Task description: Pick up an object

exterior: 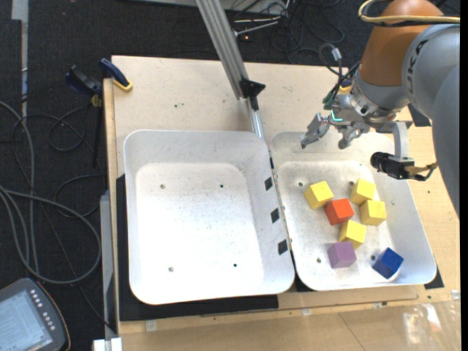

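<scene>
Blue cube (pixel 387 262): right bin (pixel 420 240), 5 o'clock corner.
Purple cube (pixel 341 254): at 9 o'clock of blue.
Yellow cubes: cluster around orange cube (pixel 338 210), mid-bin.
Left bin (pixel 146 196): beside right bin.
Gripper (pixel 330 134): above right bin's 12 o'clock rim, fingers spread wide, nothing between.

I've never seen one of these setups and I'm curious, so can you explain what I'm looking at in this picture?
This is a robot arm, grey with an orange band, reaching in from the right. One camera looks down at a slant on a bench with two shallow white bins. The right bin holds small blocks: four yellow ones, an orange block, a purple block and a blue block. The arm's tool hangs above that bin's far edge, fingers spread, holding nothing. The left bin sits beside it.
</scene>
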